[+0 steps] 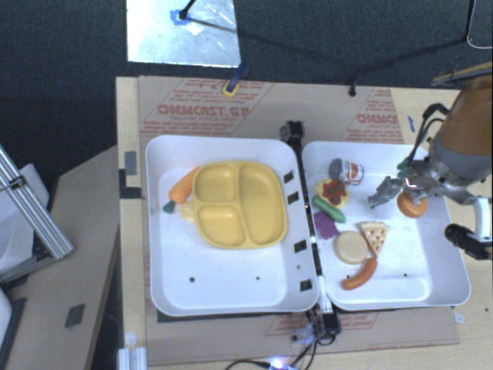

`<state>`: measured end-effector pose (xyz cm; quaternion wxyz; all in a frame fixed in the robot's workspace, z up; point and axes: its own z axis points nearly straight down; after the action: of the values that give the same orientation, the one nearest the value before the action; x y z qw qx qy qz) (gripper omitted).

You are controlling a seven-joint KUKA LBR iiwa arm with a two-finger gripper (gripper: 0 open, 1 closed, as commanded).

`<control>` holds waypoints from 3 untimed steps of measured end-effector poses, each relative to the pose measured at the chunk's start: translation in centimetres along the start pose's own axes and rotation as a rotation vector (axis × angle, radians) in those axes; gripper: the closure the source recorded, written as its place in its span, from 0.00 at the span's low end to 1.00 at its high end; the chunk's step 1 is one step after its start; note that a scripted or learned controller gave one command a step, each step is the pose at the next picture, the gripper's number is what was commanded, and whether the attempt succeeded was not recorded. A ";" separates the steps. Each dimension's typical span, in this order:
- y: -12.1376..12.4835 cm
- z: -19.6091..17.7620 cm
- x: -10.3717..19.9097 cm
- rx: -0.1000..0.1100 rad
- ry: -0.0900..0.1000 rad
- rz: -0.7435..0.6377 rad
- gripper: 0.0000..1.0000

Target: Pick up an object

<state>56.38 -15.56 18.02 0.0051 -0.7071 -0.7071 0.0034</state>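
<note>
My gripper hangs over the upper right part of the right bin, below the orange-banded wrist. An orange round toy lies right under it, partly covered by the gripper body. To the left lie a small can, a yellow-and-red toy with a green piece, and a purple piece. Nearer the front lie a pizza slice, a beige round disc and a sausage. I see nothing lifted off the bin floor.
The left bin holds a yellow divided plate with a carrot at its left. A black hinged divider runs between the bins. A black part of the arm reaches over the right bin's right rim.
</note>
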 end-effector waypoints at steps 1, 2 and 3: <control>0.3 -0.7 0.0 -0.014 -0.003 -0.003 0.00; -0.3 3.9 -0.5 -0.010 -0.002 -0.001 0.00; -0.2 9.0 -0.5 -0.013 -0.002 -0.001 0.00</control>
<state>56.08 -16.00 8.98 -0.0003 -0.7066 -0.7077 -0.0004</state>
